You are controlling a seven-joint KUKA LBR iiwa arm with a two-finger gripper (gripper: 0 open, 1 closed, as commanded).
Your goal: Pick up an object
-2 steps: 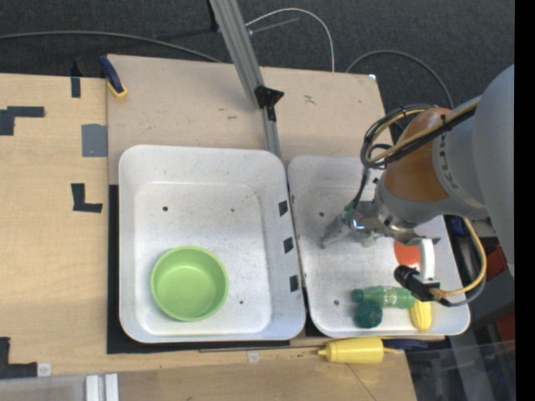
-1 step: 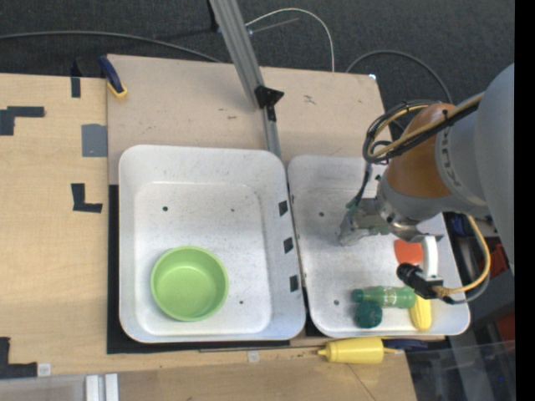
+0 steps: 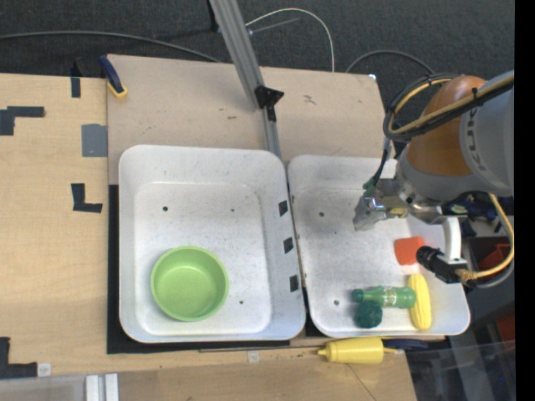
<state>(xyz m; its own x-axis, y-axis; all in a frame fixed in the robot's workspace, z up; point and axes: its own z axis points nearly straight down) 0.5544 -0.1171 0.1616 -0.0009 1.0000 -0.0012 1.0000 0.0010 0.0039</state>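
Two white bins, left bin, right bin, one green bowl at the left bin's 7 o'clock, one orange block, one green bottle, one dark green lump, one yellow banana toward the right bin's 5 o'clock, one yellow clamp handle at the bench's 6 o'clock edge

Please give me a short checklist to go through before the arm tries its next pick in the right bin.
1. Objects in the right bin: ok. An orange block, a green bottle, a yellow piece and a dark green piece lie there.
2. End effector over that bin: ok.
3. End effector above a target: not ok; it hangs over bare floor, left of the block.
4. Target isolated: not ok for the bottle, which touches its neighbours; ok for the block.
5. Finger state: cannot tell.
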